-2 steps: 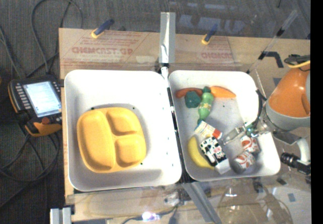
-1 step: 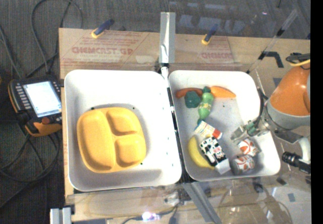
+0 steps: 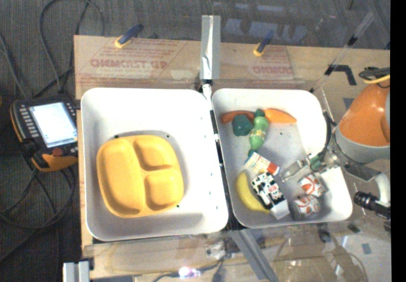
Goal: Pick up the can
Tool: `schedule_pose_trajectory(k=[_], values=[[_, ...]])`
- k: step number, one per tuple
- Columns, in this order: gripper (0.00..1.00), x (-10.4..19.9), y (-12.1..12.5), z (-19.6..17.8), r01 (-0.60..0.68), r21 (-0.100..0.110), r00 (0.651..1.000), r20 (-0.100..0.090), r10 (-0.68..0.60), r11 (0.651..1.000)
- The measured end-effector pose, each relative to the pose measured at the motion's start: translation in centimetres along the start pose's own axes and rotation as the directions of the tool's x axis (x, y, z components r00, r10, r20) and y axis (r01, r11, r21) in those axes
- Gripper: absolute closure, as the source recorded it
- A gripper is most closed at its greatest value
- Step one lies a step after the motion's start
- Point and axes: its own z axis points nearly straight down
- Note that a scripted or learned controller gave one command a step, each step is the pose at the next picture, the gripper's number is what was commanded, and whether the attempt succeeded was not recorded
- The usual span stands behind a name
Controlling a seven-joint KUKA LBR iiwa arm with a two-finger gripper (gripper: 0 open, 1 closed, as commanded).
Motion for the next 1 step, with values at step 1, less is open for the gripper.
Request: schedule_pose_trajectory(k=[1], values=[[0.00, 0.33, -1.10, 0.41, 0.017, -0.006, 1.000, 0.004, -0.017, 1.000]])
